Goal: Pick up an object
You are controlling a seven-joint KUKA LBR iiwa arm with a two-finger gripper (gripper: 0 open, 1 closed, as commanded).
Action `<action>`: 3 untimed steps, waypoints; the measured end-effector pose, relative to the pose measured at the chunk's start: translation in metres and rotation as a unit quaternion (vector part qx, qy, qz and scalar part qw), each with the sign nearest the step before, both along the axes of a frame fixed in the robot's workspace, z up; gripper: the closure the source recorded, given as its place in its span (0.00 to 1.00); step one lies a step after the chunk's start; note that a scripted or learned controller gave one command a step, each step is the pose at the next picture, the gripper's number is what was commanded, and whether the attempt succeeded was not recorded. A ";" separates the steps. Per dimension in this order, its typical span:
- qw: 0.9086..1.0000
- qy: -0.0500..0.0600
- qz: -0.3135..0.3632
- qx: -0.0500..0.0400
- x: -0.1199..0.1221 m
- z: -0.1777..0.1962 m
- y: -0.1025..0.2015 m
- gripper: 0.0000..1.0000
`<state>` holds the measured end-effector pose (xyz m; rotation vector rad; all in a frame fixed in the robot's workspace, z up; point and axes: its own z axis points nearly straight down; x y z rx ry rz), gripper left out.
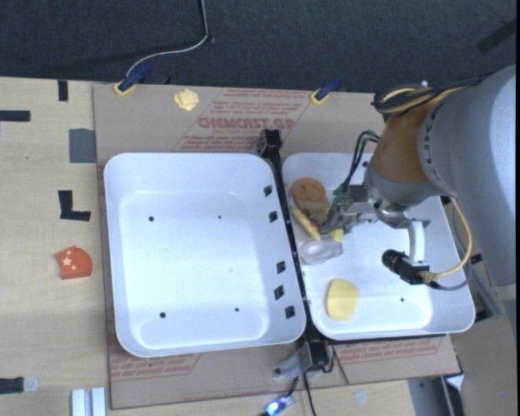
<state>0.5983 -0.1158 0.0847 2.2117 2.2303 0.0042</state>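
Two white bins are sitting side by side, with the arm (468, 146) reaching into the right bin (433, 315).

The gripper (334, 219) is hovering low over a cluster by the divider: a brown round object (309, 191), a yellow stick-like piece (305, 223) and a clear item (319, 250) (possibly a cup). How far its grip is spread cannot be told. A yellow block (342, 299) is lying apart, nearer the front wall. The left bin (191, 258) is lying beside it.
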 end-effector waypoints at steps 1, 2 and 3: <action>1.000 0.001 -0.002 -0.001 0.015 0.022 0.018 1.00; 1.000 -0.001 -0.003 -0.001 0.012 0.085 0.022 1.00; 1.000 -0.001 -0.001 0.000 0.073 0.101 0.072 1.00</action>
